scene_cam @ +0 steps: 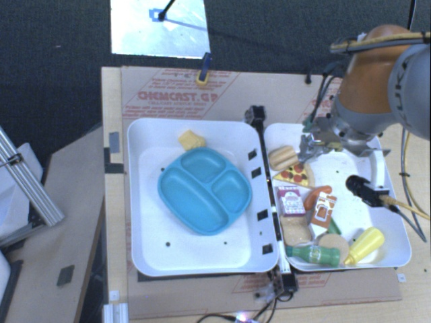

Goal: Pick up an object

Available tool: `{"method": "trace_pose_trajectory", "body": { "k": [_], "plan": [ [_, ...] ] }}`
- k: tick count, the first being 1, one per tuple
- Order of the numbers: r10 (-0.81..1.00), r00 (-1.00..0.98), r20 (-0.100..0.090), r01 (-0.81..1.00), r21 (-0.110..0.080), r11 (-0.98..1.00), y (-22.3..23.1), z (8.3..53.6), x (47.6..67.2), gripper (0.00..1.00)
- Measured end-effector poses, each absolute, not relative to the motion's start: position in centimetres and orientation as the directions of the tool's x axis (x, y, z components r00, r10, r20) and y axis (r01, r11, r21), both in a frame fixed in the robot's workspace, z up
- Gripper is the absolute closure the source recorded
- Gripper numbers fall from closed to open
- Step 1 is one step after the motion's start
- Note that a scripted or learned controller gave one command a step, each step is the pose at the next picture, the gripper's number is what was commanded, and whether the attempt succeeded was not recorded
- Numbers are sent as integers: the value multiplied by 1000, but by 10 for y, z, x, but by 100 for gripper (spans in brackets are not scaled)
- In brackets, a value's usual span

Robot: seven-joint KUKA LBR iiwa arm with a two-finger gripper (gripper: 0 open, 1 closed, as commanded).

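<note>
My gripper (308,148) hangs over the back left part of the right bin (390,247), just right of a tan hot dog bun (283,157) and above a pizza slice (295,175). No object shows between its tips. In front of them lie a purple box (291,200), an orange-and-white carton (322,207), a round cookie (295,231), a green bottle (316,254) and a yellow squeeze bottle (364,245). The grey and orange arm (367,89) covers the bin's far right corner.
The left bin (145,200) holds a blue divided plate (204,190) and a small yellow piece (192,140) behind it. A black-clipped divider (266,180) separates the bins. Cardboard (175,93) lies under both, with a yellow-and-blue clamp (203,73) at the back.
</note>
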State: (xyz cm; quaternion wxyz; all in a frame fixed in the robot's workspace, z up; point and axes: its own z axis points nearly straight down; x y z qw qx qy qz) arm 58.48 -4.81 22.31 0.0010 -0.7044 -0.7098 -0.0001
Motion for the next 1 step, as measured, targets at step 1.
{"method": "trace_pose_trajectory", "body": {
  "k": [1],
  "plan": [
    [1000,-10,2,1000,0,10,8,233,571,100]
  ]
}}
